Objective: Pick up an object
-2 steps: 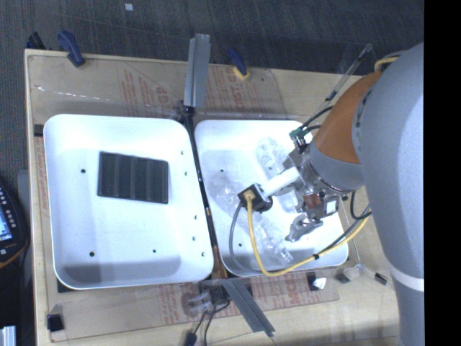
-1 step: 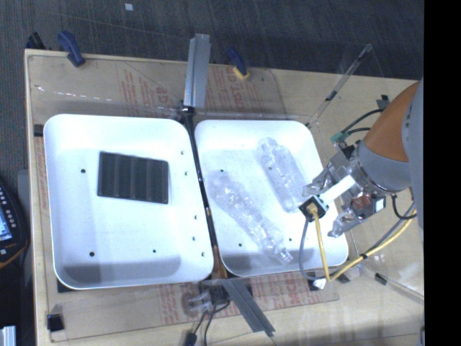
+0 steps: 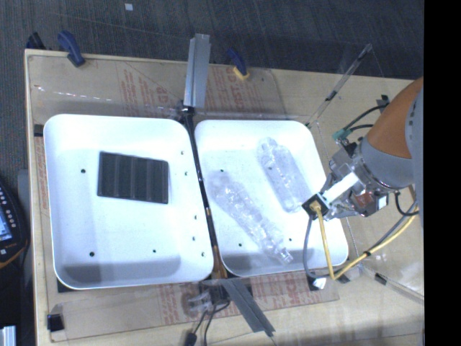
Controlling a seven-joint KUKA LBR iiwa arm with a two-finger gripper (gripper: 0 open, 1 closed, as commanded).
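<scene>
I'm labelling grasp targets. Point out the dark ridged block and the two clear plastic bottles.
dark ridged block (image 3: 133,178), camera view, middle of its top
longer clear bottle (image 3: 245,213), camera view, mid-body
shorter clear bottle (image 3: 282,174), camera view, mid-body

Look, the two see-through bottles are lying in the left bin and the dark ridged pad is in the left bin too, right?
Not quite. The camera view shows the two clear bottles lying in the right bin. The dark ridged pad is indeed in the left bin.

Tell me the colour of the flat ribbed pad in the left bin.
The pad is dark grey, clearest in the camera view.
</scene>
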